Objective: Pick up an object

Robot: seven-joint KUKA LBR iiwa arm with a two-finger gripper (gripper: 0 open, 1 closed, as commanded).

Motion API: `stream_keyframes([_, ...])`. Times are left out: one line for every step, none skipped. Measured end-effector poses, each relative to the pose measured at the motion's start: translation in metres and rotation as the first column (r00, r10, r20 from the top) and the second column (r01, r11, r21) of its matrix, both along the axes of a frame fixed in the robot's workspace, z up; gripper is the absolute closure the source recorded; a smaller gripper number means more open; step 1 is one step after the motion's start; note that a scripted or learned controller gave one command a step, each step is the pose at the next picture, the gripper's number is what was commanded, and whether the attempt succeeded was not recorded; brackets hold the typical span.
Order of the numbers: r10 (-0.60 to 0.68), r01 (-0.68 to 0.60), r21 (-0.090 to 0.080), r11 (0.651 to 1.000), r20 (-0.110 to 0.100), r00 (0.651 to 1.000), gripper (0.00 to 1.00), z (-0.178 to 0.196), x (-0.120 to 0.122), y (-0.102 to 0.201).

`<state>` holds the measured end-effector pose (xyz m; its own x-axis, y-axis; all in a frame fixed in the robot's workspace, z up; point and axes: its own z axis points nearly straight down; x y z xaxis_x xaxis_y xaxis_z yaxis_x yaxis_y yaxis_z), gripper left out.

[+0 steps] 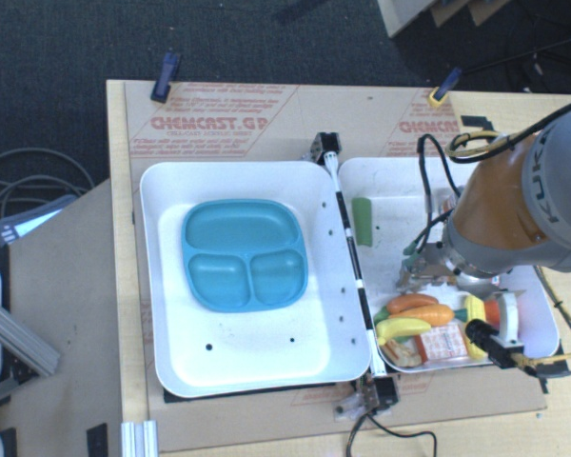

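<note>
We read "CHEMCAST GP" in red print on the brown protective sheet (219,122) covering the desk, repeated partly at its right, and "KU" on the arm (552,184).

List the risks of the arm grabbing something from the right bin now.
1. The orange carrot-shaped toy, yellow banana-shaped toy and red-and-white packet lie packed together, so the gripper may catch two or slip.
2. They sit near the white right bin's front wall, which may block a finger.
</note>
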<state>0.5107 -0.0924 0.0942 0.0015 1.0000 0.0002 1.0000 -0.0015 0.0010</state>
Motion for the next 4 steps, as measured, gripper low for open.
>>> stream_keyframes([0.001,-0.001,-0.001,1.000,0.001,1.000,1.00,0.057,0.054,-0.049])
stream_keyframes([0.001,-0.001,-0.001,1.000,0.000,1.000,0.00,0.056,0.053,-0.049])
stream_keyframes([0.001,-0.001,-0.002,1.000,0.000,1.000,0.00,0.069,0.106,-0.103])
stream_keyframes([0.001,-0.001,0.000,1.000,-0.003,1.000,0.00,0.004,0.059,-0.114])
